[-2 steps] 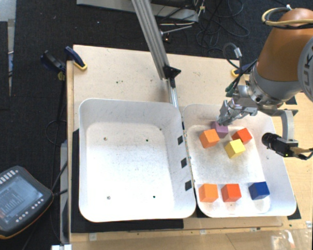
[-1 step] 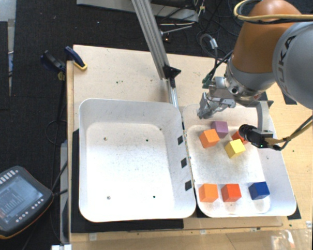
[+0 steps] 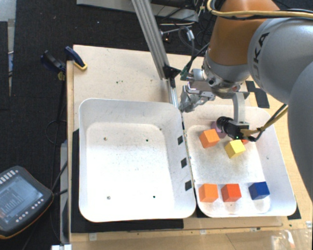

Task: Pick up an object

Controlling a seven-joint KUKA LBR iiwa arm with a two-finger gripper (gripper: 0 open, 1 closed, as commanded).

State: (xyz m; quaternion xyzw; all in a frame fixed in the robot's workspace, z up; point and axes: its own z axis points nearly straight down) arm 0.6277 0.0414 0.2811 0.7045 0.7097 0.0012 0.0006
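The gripper [image 3: 191,101] hangs over the far left corner of the right bin [image 3: 279,168], and whether it is open or closed cannot be told. The nearest orange cube [image 3: 209,137] lies just beside it toward the near side, untouched, with a yellow cube [image 3: 235,148] close by. Another orange cube [image 3: 209,192], a red cube [image 3: 231,192] and a blue cube [image 3: 259,190] line the near edge.

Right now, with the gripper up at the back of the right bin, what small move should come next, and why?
Probably a short shift toward the near side and down onto the orange block. The gripper sits above the right bin at its far edge with nothing seen between its fingers, and that block lies closest, with the yellow block just beyond it.
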